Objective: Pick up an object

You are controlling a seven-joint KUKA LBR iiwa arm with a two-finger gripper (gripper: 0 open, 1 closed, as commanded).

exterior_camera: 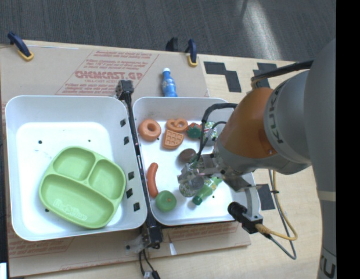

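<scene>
The right bin (146,110) holds toy food: a doughnut (149,129), a pretzel (177,124), a waffle (172,139), a brown cookie (187,154), a dark green piece (194,131), a red sausage (153,178), a green apple (166,200) and a small green bottle (205,191). My gripper (191,182) is low in this bin, just left of the green bottle and right of the sausage. The arm's grey body and orange band cover the bin's right side.
The left bin (29,115) holds a light green divided plate (82,186). A blue bottle (168,82) lies on the cardboard behind the bins. Black clips run along the divider between the bins. A yellow cable loops at the bench's front right.
</scene>
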